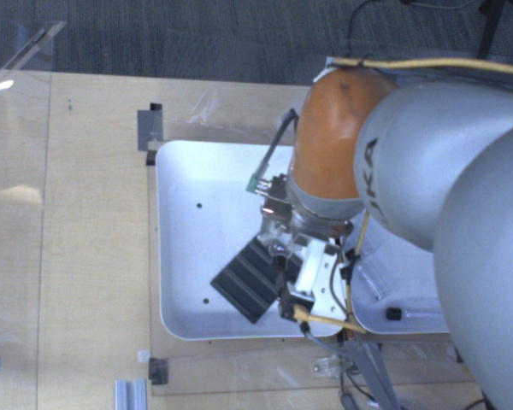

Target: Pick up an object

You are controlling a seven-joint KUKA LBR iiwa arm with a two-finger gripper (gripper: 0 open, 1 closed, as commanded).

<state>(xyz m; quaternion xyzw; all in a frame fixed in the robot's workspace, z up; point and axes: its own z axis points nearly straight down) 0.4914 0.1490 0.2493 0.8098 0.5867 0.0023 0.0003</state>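
A black ribbed rectangular block (246, 283) lies flat and turned at an angle in the left white bin (188, 229), near its front wall. My gripper (278, 253) hangs below the orange wrist band, right at the block's upper right end. The wrist and its cables cover the place where gripper and block meet, so I cannot tell whether they touch.
The grey arm covers most of the right bin (393, 327), where a small black piece (394, 313) lies near the front. A grey bracket (151, 128) stands at the left bin's far corner. Bare wooden bench stretches to the left.
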